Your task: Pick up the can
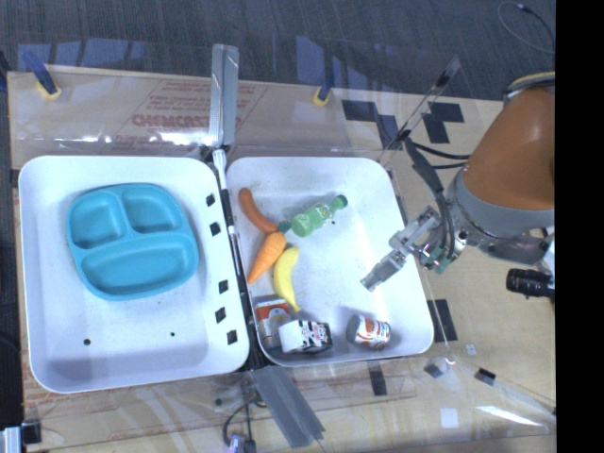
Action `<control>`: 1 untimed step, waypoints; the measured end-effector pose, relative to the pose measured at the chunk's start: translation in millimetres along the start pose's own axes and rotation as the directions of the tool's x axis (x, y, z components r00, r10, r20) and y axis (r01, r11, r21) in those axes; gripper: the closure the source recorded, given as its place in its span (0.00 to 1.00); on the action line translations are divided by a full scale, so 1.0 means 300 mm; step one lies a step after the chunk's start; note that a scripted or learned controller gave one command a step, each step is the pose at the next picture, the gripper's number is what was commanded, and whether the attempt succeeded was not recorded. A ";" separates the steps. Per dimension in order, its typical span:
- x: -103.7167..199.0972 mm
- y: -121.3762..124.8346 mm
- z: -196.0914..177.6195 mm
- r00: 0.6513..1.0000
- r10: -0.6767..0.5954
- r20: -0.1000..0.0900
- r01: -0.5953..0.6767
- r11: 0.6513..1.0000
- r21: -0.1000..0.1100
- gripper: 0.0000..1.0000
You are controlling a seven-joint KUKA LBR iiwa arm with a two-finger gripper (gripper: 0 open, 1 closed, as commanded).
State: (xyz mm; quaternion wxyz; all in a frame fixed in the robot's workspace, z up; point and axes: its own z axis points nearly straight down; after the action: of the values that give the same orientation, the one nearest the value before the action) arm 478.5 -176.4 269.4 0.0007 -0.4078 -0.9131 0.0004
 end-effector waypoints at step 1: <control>-0.048 -0.051 0.522 0.999 0.047 -0.004 -0.047 0.999 0.001 0.00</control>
State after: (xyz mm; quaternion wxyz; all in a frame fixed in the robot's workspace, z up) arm 476.5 -197.3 112.8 0.0026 -0.4294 -0.9031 0.0001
